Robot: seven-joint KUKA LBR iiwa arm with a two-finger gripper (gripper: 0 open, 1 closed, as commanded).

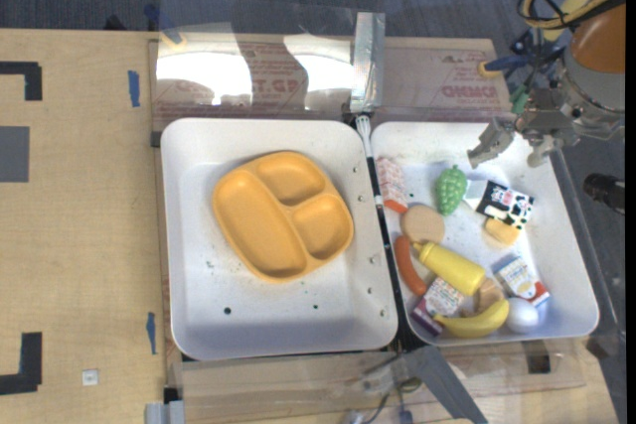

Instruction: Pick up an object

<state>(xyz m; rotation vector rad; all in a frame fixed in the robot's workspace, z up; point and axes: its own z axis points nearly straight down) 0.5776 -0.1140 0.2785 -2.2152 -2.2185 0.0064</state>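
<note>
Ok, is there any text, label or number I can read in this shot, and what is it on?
Cardboard strip behind the bins: red print, upside down and blurred, not readable.
Small cartons and packets in the right bin: printed labels too small to read.
Black-and-white box: a pattern, no legible words.
No numbers or signs readable.

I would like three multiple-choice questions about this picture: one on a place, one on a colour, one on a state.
1. Where does the divided plate lie?
A. in the left bin
B. in the right bin
C. on the wooden bench

2. What colour are the toy grapes?
A. purple
B. green
C. red

3. How is the gripper placed?
A. above the right bin's far edge, holding nothing
B. pressed on the banana
C. inside the left bin

Answers:
1. A, the yellow plate is alone in the left bin.
2. B, the bunch is green.
3. A, it hangs clear of the items.
</note>
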